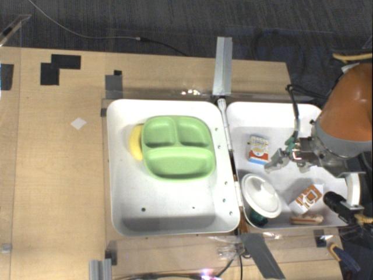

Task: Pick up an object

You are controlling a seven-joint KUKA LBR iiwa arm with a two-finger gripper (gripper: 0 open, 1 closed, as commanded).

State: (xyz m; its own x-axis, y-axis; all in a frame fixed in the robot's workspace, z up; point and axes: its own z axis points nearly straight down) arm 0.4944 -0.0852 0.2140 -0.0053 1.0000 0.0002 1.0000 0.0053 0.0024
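Note:
In the right bin (274, 112) lie a small red and white carton (258, 149), a white lidded cup (261, 196) on its side with a dark green rim, a brown and white packet (309, 198) and a thin brown stick (305, 219). My gripper (280, 154) hangs over the middle of this bin, just right of the carton and above the packet. It is open, with nothing between its fingers. The left bin (125, 203) holds a green divided plate (176, 146) with a yellow object (135, 143) partly hidden under its left edge.
A metal divider rail (227, 150) runs between the two bins. The grey arm with its orange band (349, 107) enters from the right and covers the right bin's far right side. Cables (294, 109) hang near the wrist.

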